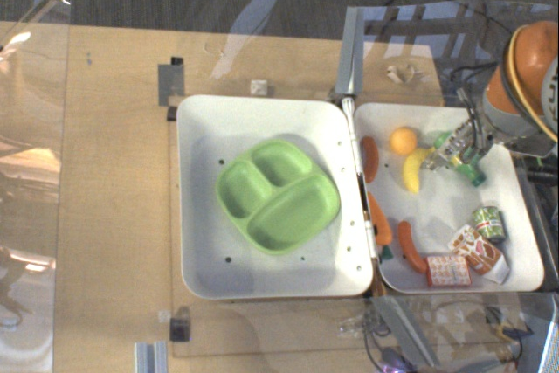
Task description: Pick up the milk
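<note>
Camera view: left bin [196, 188] (green tray [278, 196]); right bin [515, 196] (milk [480, 255]).

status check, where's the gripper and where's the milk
Gripper low over right bin, beside banana. Milk carton on its side at near right corner, untouched. Can and red box crowd it.

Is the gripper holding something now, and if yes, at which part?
It cannot be told. The gripper is low in the right bin, beside the banana; the milk lies apart, untouched.
</note>
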`<action>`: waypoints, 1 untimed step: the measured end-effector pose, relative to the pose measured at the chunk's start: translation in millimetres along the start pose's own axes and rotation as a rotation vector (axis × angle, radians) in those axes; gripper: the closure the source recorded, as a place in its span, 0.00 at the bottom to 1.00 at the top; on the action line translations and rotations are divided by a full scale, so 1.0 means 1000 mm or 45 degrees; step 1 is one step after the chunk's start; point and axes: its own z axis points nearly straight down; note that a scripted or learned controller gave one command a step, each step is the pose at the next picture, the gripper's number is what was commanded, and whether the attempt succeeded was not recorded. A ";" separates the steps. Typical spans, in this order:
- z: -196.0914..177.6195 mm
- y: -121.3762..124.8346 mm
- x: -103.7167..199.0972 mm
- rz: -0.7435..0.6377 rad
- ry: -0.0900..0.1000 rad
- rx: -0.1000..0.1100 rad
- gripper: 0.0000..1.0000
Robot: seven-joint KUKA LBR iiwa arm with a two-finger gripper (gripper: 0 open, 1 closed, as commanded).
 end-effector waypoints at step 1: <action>0.001 0.000 0.001 0.000 0.006 0.002 0.00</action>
